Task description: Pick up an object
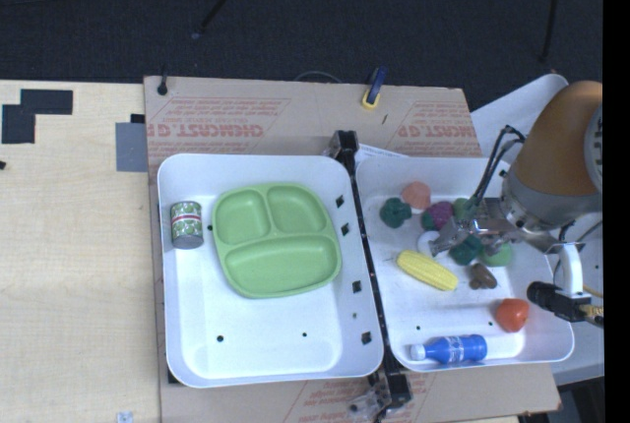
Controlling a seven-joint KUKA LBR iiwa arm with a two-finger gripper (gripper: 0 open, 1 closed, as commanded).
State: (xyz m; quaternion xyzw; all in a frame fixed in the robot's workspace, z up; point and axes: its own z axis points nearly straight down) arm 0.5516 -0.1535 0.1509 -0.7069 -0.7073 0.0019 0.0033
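Observation:
My gripper (458,238) is low in the right bin (551,352), reaching in from the right among a cluster of small toys. Around it lie a purple piece (439,212), a dark green piece (396,211), a pink piece (416,194) and a green piece (500,255). A yellow corn cob (426,271) lies just below and left of the gripper, and a brown piece (481,276) just below and right. Whether anything is held is hidden by the clutter.
An orange-red ball (511,314) and a blue bottle (449,349) lie near the right bin's front. The left bin (256,352) holds a green divided plate (276,240) and a small can (185,223). A black divider (359,244) separates the bins.

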